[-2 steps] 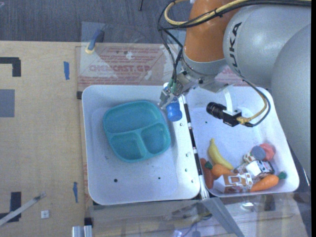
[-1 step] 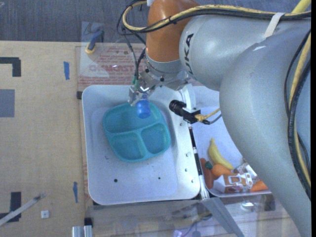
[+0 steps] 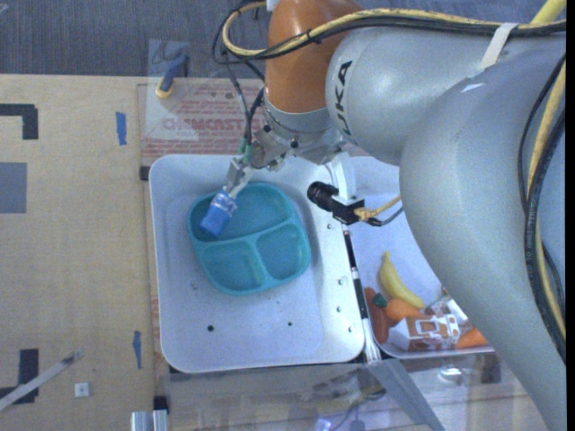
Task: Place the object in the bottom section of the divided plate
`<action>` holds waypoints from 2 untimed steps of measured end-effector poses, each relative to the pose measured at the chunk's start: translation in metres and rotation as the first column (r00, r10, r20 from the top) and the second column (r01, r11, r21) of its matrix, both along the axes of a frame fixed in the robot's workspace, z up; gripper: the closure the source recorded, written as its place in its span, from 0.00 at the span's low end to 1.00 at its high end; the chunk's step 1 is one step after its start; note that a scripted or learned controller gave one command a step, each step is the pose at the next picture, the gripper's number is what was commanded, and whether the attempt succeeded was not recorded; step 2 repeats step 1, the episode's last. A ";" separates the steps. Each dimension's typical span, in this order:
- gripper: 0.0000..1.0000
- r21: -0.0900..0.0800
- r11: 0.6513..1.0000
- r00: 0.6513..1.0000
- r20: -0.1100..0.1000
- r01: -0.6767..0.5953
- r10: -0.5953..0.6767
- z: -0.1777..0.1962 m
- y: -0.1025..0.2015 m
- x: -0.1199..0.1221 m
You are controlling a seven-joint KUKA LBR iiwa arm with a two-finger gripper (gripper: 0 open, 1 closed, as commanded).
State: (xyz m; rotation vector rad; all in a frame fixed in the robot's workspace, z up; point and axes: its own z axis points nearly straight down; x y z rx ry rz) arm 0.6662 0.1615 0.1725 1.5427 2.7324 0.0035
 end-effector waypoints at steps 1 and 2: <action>0.00 -0.001 0.960 0.960 0.003 -0.279 0.279 -0.031 0.050 0.002; 0.00 -0.001 0.960 0.960 0.003 -0.279 0.279 -0.031 0.050 0.002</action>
